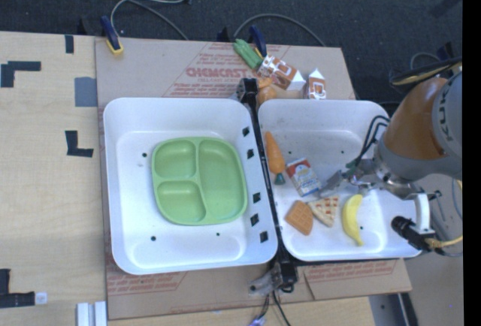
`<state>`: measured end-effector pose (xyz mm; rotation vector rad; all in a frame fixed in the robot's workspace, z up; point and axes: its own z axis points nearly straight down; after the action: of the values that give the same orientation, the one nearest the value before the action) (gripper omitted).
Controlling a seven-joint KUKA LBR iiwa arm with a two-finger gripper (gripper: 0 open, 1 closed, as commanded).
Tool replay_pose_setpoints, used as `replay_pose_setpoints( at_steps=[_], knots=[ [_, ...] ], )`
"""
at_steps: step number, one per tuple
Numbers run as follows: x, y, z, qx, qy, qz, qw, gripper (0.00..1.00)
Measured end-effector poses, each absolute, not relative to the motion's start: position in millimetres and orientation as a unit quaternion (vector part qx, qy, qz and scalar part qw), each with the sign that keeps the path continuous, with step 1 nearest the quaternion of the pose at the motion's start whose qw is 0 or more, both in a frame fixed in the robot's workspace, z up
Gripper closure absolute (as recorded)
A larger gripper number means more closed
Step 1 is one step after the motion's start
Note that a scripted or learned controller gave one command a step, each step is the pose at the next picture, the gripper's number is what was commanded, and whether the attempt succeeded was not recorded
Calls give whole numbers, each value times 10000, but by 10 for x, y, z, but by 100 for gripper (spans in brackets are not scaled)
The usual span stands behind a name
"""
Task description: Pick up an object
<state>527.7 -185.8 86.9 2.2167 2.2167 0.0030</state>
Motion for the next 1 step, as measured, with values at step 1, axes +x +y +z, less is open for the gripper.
replay_pose_setpoints(
  at_steps=[1],
  knots=[
    [5855, -1393, 868, 7061, 7082, 19, 29, 0]
  ],
)
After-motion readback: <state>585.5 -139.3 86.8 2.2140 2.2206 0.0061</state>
